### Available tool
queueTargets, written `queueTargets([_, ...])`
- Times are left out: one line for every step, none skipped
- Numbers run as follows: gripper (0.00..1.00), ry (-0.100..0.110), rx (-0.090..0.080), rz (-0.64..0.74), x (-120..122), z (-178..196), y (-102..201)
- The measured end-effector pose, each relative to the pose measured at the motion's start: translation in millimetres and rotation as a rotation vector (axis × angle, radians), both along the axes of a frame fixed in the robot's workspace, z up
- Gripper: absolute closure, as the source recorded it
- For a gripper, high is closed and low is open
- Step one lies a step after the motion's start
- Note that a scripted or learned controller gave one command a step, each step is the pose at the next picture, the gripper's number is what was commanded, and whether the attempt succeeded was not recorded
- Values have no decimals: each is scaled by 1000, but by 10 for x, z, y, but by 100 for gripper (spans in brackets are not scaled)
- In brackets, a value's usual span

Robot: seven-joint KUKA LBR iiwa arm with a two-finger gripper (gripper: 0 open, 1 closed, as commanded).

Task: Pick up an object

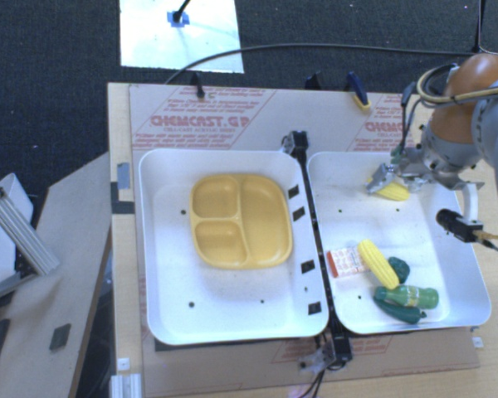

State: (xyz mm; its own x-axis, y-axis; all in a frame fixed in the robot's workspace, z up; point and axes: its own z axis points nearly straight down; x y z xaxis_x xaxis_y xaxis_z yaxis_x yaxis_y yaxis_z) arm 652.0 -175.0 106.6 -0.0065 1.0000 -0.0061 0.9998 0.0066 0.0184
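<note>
Hangs low at the far side of the right bin [465, 247], as a gripper [388, 178] touching or just above a small yellow piece [396, 192], not far from that bin's far edge and nearer its right wall than the divider. Cannot tell from this slant whether clenched, released, or truly gripping; looks like contact, nothing more certain.

Likely target, then: the yellow piece, lying flat on the bin floor, well apart from the rest. Near the bin's front right corner sits a cluster: a corn cob [377, 264] just beside a red-and-white packet [345, 261], with a dark green piece [398, 269] and a green bottle-like piece [408, 298] touching or nearly so. In the left bin [162, 247], near its middle, rests a yellow divided plate [241, 220].

Risks, judged from here:
- Looks smooth, rounded and low, so prone to squirting out sideways on closing, above all if caught off-centre or by one end.
- If only pinched at a tip, likely to swing or drop on the lift.
- Could press the piece into the floor without getting round it, and come up bare.
- Could nudge it toward the far edge or the right wall, where a second approach gets cramped.

Little danger to the front-corner cluster or the plate.
</note>
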Motion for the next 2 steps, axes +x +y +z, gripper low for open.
queueTargets([100, -1, -3, 3, 8, 110, -10])
queueTargets([100, 13, 5, -5, -51, 598, -54])
